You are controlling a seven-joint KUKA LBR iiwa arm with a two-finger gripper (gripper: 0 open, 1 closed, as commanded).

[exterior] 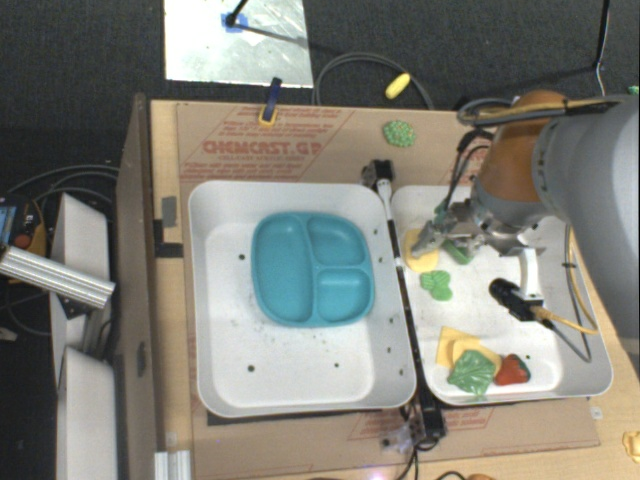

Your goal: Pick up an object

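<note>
As pincer (441, 235) hangs low in right bin (592, 366), over yellow piece (424, 259) near dividing wall: likely lined up for grab. Pincer width: cannot tell, wrist hides it. Green lump (436, 286) just beside; teal plate (312, 268) apart, in left bin (222, 368).

I count two shallow white plastic bins, the left bin (215, 348) and the right bin (585, 363). One teal three-compartment plastic plate (311, 268) lies in the left. The right holds two flat yellow pieces (458, 346), three small green pieces (436, 286) and one red piece (513, 370). One knobbly green disc (399, 133) lies outside on the cardboard-covered desk (300, 148).
</note>
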